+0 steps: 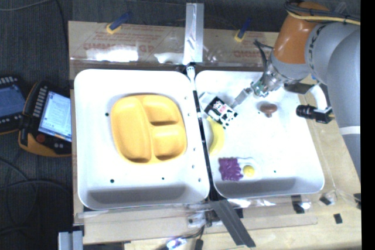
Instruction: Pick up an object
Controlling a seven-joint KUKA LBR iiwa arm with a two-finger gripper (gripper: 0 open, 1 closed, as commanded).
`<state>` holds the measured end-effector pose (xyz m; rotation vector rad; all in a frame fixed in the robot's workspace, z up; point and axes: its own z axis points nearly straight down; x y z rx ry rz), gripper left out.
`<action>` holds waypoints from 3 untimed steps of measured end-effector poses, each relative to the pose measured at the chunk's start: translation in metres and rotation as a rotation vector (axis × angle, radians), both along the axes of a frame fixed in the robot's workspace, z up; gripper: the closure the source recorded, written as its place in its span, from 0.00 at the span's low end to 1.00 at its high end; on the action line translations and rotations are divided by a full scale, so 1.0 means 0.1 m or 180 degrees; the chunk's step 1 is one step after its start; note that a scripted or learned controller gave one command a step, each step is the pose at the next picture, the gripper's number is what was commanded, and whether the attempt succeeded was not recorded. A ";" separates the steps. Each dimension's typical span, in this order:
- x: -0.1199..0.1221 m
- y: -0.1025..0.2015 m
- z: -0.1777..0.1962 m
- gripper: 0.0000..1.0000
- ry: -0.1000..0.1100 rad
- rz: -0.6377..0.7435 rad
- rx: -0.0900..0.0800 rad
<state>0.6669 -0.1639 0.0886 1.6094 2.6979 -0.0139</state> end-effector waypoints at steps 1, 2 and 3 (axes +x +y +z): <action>0.03 0.02 0.07 1.00 -0.0033 0.0014 0.0008; 0.03 0.13 1.62 1.00 -0.0026 -0.0466 0.0017; -0.56 0.45 1.48 1.00 -0.0014 -0.0379 0.0017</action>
